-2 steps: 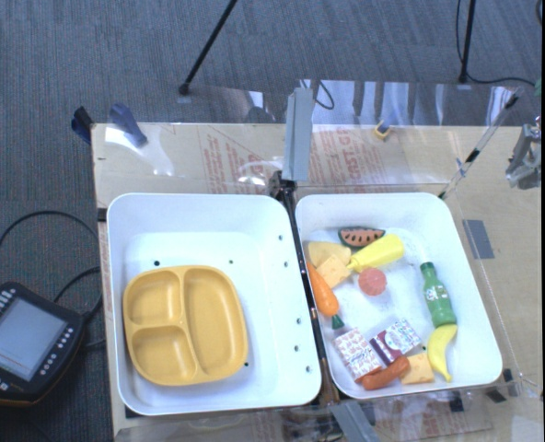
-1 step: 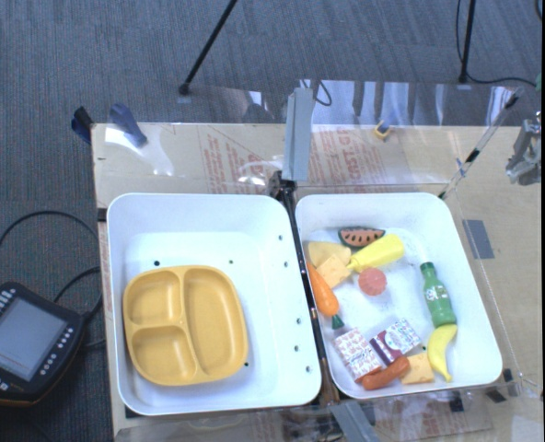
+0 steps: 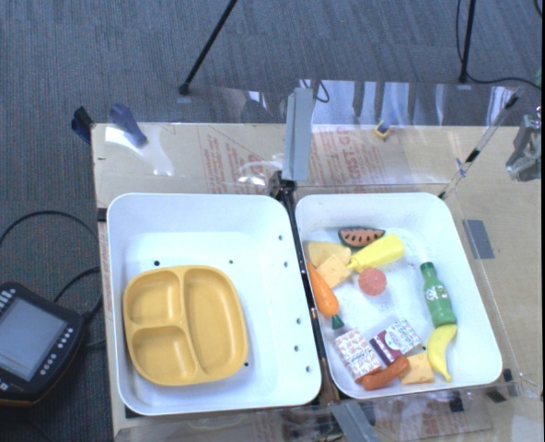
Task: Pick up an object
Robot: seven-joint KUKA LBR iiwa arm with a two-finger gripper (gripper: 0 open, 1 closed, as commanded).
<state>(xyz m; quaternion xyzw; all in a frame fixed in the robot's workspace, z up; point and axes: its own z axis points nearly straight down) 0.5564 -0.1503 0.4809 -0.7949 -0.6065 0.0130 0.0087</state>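
Note:
The right bin (image 3: 457,238) holds several toy foods: a watermelon slice (image 3: 361,237), a yellow bottle (image 3: 379,252), cheese pieces (image 3: 325,261), a carrot (image 3: 324,293), a red round slice (image 3: 373,282), a green bottle (image 3: 437,295), a banana (image 3: 441,350), two snack packets (image 3: 376,346) and a red sausage (image 3: 384,376). In the left bin (image 3: 208,215) lies a yellow divided plate (image 3: 185,323). My gripper (image 3: 523,155) hangs at the far right, beyond the right bin's back corner and well away from the objects.
A grey upright post (image 3: 298,136) stands behind the seam between the bins. A clear panel (image 3: 411,104) runs along the bench's back. A teach pendant (image 3: 19,339) lies on the floor at the left, and tripod legs (image 3: 213,35) stand behind.

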